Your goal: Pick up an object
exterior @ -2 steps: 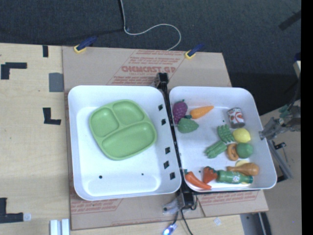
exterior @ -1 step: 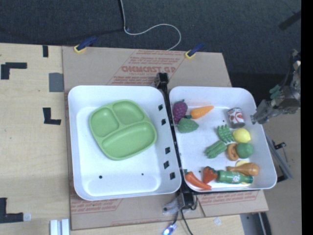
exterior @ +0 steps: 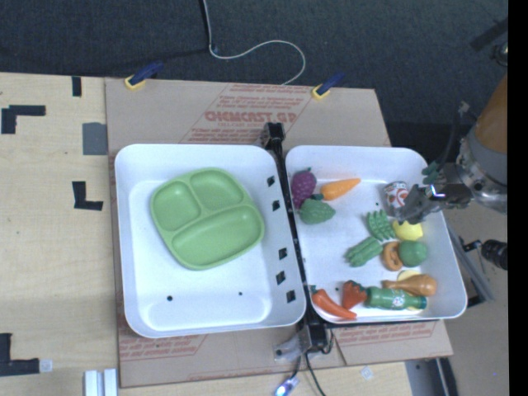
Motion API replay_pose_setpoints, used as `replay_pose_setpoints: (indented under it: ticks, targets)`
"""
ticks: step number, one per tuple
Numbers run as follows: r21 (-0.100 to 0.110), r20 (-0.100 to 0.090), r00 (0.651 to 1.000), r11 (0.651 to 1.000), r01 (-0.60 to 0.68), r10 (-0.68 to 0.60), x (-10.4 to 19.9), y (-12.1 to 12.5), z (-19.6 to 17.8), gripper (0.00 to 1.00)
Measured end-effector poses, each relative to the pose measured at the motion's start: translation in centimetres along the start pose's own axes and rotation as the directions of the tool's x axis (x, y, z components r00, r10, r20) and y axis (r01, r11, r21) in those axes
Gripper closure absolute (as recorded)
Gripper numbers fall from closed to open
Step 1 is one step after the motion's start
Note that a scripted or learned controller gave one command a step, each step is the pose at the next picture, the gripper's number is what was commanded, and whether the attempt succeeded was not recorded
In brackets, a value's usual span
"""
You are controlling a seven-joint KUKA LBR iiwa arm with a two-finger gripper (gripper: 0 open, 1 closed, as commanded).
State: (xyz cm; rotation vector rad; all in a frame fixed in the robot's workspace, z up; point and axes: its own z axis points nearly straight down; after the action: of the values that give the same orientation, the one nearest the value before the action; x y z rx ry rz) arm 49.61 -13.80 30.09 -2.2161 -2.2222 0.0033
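**Hovering at the right bin's far edge, toys just below**

Sitting nearest the gripper (exterior: 415, 205) is a small yellow toy (exterior: 408, 229), just under and a touch left of the fingertips, in the right bin (exterior: 363, 157) near its right wall. A red-and-white piece (exterior: 395, 195) lies just left of the gripper, about level with it. From where I stand I cannot tell whether the gripper is spread or pressed together; nothing shows between its tips.

The yellow toy is rounded, with no clear long axis. It touches a green ball (exterior: 414, 252) and an orange piece (exterior: 392, 256) below it, so I'd judge the crowding the main hazard.

Further left lie a green ribbed toy (exterior: 367, 239), a carrot (exterior: 340, 189) and grapes (exterior: 303, 185). A bottle (exterior: 396, 300) lies along the near wall.

The left bin (exterior: 140, 295) holds a green plate (exterior: 207, 217). Both bins sit on cardboard (exterior: 239, 110).
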Motion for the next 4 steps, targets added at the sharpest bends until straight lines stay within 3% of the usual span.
replay_pose_setpoints:
  ticks: [1,2,4]
  targets:
    - [0.002,-0.001,1.000,1.000,0.001,-0.001,3.8,-1.3,3.0,1.00]
    - [-0.003,0.000,1.000,1.000,0.004,-0.004,9.3,-0.6,1.6,1.00]
    - [-0.007,-0.001,1.000,1.000,0.007,-0.007,22.1,-1.2,-8.2,1.00]
